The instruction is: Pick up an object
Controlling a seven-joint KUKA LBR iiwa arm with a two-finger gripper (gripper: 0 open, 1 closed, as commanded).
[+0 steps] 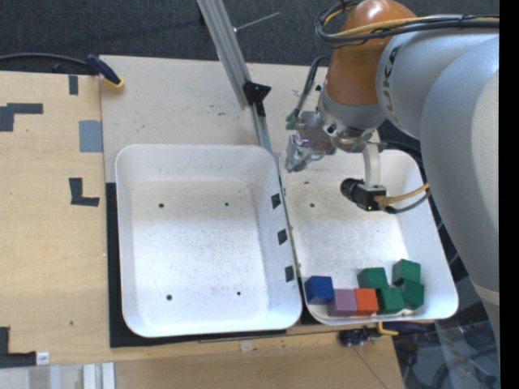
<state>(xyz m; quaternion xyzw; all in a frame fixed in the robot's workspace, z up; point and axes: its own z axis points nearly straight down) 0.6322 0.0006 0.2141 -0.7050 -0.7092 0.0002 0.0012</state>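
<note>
Oddly, blocks [369, 292] line the right bin's near wall — pincer [298, 157] grip unreadable.

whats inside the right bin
The right bin holds small blocks bunched along its near edge: a blue block, a purple block, an orange block and several green blocks. The arm covers the bin's far corner, so anything there is hidden.
</note>
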